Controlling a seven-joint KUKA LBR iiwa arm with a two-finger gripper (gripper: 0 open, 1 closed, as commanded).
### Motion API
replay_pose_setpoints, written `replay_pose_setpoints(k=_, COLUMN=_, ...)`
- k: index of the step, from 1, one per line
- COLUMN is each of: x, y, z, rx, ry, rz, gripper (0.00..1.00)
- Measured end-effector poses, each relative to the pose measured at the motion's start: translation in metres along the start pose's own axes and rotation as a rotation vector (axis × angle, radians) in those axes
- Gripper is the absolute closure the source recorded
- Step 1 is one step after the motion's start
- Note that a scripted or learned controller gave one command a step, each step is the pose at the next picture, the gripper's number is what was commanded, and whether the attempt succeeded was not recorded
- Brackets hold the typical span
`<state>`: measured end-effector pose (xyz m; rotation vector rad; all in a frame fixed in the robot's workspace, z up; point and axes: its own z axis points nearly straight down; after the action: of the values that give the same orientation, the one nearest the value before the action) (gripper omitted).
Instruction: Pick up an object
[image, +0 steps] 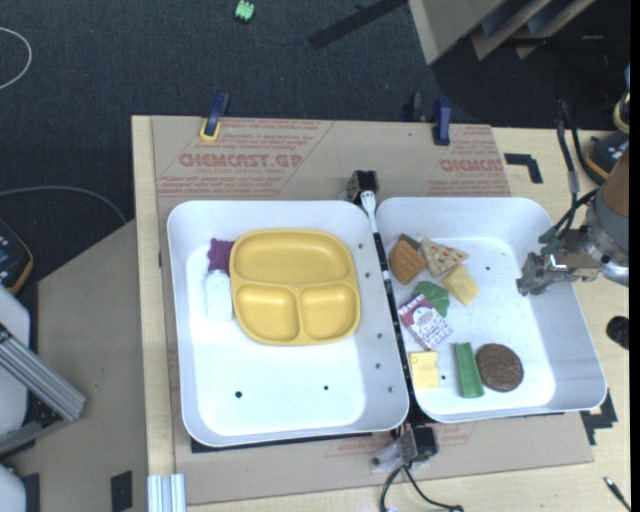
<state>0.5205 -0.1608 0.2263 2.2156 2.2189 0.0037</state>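
Camera view. Your bench (150, 300) is pale wood, with a brown protective sheet printed in red lettering lying under both bins. Dark carpet surrounds it; a yellow clamp (211, 128) and a blue clamp (441, 122) grip the far edge of the sheet. Cables trail at the near edge.

The left bin (200, 400) carries a yellow divided tray (295, 285) with three compartments, its long axis running left-right. Just beside the tray's left edge lies a small white bottle with a purple cap (217, 280), long axis pointing away from you, cap at the far end.

The right bin (570, 340) holds the pickable items, all clustered in its left half. At the far side: a brown bread-like piece (406, 260), a wedge like a sandwich half (441, 256) and a yellow block (461, 287). In the middle, a green piece (432, 295) touches a red-and-white packet (424, 322). Near side: a yellow square (424, 369), a green bar (466, 369) with its long axis running near-to-far, and a round brown patty (498, 366) just to its right.

The pincer (528, 279) hangs over the right bin's right half, well apart from the cluster, with nothing between its fingers. You cannot tell from here how wide they stand.
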Motion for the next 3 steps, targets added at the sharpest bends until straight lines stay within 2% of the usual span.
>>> replay_pose_setpoints(k=1, x=0.056, y=0.026, z=0.008, rx=0.002, ry=0.002, rz=-0.005, gripper=1.0)
replay_pose_setpoints(k=3, x=0.161, y=0.071, z=-0.008, rx=0.001, ry=0.004, rz=-0.006, gripper=1.0)
